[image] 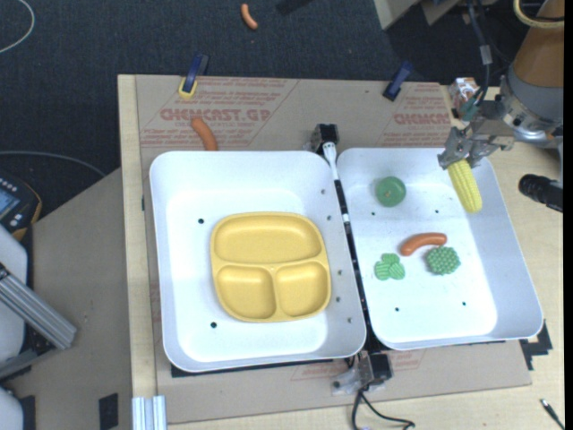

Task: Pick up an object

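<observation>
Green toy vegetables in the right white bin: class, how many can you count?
3. A round dark green piece sits near the bin's far left; a light green floret cluster lies nearer the camera; a bumpy green broccoli head sits just right of it.

Red block lettering is printed on the cardboard sheet that covers the tabletop, behind the two bins. Behind the left bin it looks like "CHEMCAST GP". Behind the right bin the print repeats, too partly hidden to read.
</observation>
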{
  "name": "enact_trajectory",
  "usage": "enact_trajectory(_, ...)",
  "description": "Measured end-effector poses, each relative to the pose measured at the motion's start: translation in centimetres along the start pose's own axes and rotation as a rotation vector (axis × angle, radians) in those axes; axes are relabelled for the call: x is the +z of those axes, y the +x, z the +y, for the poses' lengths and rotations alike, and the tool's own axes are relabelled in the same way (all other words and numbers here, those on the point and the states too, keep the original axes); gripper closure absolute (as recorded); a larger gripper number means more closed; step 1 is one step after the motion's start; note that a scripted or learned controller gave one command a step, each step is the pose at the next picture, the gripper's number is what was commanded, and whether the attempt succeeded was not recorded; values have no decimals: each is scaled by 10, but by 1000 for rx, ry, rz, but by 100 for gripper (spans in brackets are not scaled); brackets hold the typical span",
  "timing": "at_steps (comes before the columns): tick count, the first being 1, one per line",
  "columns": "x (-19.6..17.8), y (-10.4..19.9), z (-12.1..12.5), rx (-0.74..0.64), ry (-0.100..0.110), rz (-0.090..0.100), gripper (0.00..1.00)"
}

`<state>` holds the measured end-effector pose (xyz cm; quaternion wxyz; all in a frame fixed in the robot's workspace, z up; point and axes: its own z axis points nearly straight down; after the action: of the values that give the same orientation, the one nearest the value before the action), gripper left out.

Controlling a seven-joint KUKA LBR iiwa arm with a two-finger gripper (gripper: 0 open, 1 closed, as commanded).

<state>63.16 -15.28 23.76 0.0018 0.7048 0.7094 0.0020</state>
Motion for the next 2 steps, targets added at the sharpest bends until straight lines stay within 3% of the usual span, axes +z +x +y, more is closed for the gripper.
enact_trajectory(1,14,50,19,1,2,0,100)
enact_trajectory(2,2,104,25,0,1,1,100)
